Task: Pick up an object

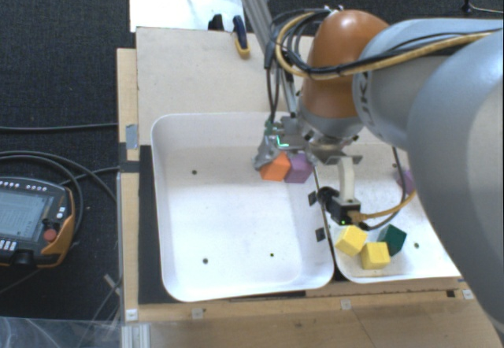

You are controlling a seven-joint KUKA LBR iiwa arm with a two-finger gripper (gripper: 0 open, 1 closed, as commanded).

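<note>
**Inspection: pincer over blocks at far right of left bin**

Near edge: the desk (236, 311) shows as a pale wooden board running along the front of both bins. At the near left, off the desk, a control pendant (27, 220) with a screen and an orange corner lies on the dark floor, its black cable looping away behind it.

Right bin (441, 264): three blocks sit in its near left part. Two yellow blocks (352, 240) (375, 255) lie just beside each other, and a dark green block (394, 238) lies just to their right, close against the nearer yellow one. A black fitting with a small green light (340, 209) hangs just beyond them, above the rim between the bins.

Left bin (181, 260): its floor is white with a few small dark dots. In its far right part an orange block (276, 168) and a purple block (298, 168) lie side by side, touching, the orange one to the left.

Pincer (277, 148): it sits directly over these two blocks, at the orange block's far edge. Whether its fingers are spread or closed, and whether they have hold of either block, cannot be told; the wrist body covers them.

Far: the arm's orange band (342, 63) rises above the wrist, ringed with yellow and black cables. The grey arm (449, 102) enters from the right.
</note>
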